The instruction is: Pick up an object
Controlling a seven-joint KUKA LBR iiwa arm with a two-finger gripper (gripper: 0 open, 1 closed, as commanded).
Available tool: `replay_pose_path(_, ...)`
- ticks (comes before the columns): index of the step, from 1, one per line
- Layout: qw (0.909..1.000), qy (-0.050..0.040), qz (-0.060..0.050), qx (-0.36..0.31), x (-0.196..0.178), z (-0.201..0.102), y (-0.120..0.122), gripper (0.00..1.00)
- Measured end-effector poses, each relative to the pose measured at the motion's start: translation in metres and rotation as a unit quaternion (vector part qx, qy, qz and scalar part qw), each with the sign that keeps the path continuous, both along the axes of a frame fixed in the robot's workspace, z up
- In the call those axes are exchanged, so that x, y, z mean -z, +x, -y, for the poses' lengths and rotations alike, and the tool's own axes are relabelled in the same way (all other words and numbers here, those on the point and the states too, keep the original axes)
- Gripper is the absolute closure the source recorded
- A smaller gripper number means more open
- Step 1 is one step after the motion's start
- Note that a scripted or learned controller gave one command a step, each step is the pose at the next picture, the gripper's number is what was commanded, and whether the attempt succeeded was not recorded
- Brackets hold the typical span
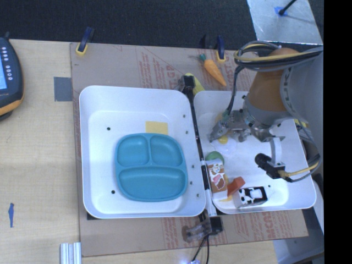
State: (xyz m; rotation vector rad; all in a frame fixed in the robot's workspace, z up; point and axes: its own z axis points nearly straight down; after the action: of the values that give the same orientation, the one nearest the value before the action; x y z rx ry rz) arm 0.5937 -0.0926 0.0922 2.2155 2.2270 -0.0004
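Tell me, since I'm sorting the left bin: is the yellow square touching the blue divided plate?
Apart. The camera view shows a strip of white bin floor between the yellow square and the top rim of the blue divided plate.

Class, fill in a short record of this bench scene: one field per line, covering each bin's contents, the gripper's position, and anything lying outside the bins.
left bin: blue divided plate, yellow square piece
right bin: black-and-white cow toy, red piece, printed carton, green-topped round item
gripper: low over the right bin's upper left part
outside bins: toy carrot on the board behind the right bin
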Motion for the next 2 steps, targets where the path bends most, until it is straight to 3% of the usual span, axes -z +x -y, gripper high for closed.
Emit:
replay_pose_path(1,1.0,-0.0004,0.001,-0.001,0.0,0.006,0.045,0.0)
replay_pose_path(2,1.0,0.0004,-0.005,0.001,0.001,0.004,-0.017,0.0)
